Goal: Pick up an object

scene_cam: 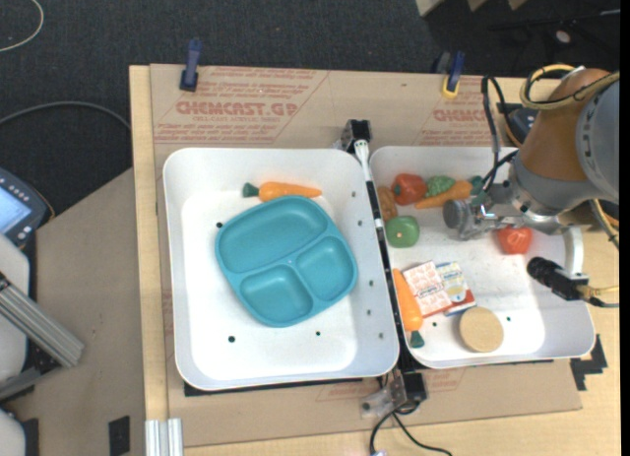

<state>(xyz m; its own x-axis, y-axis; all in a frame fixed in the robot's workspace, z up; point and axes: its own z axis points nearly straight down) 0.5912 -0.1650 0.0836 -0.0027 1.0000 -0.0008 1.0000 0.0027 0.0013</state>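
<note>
My gripper (461, 216) hangs low over the upper middle of the right bin (579, 324), on the grey arm with its orange band. Just left of it lies a green apple (402, 232). Above and to its left are a red pepper (409, 188) and an orange and green vegetable (443, 191). A red tomato (514, 239) sits just right of the gripper, under the wrist. Nothing shows in its grasp.
Lower in the right bin lie a small snack box (435, 288), an orange carrot (408, 308) along the left wall, and a tan round disc (481, 330). The left bin (197, 247) holds a blue divided plate (285, 260) and a carrot (285, 190).
</note>
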